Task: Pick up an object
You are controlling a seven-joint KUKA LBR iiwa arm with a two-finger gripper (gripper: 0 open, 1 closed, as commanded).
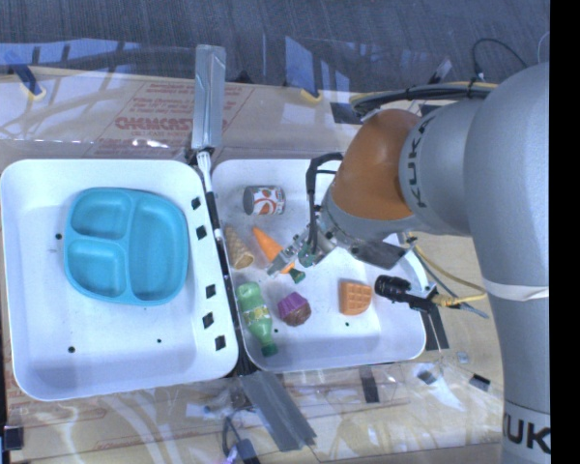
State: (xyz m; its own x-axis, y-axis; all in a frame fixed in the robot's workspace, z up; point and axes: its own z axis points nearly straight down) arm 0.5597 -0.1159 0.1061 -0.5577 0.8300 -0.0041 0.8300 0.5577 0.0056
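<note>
You can see the carrot lying in the right bin — the gripper sits low, right at its tip, likely going for it. You cannot tell its grip. The can and bottle lie near.

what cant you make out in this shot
Camera view:
- The gripper over the carrot: too small and blurred to tell how its jaws stand.
- Can label: too small to read.
- Right bin: the arm hides its far right part.
- Green bottle: blurred detail.
</note>
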